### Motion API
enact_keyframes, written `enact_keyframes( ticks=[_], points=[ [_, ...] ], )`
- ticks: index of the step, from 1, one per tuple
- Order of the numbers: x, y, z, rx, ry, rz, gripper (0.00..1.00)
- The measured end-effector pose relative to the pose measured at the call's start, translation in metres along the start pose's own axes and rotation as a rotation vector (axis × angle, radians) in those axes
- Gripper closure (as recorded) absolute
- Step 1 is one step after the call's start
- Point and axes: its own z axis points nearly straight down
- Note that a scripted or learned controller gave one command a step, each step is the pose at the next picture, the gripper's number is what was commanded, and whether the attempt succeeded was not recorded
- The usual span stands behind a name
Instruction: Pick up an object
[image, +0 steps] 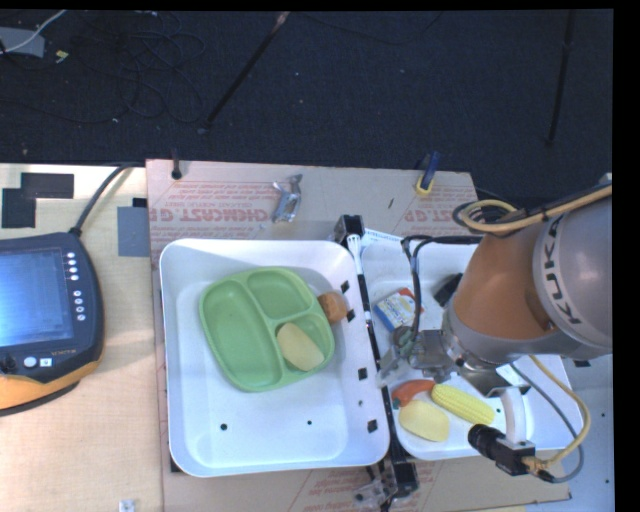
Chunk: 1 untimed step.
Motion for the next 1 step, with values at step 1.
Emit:
enact_keyframes(
  ticks=[1],
  points=[
    [-0.0016,0.0015,0.0017,-0.002,0.007,-0.003,0.00]
  ],
)
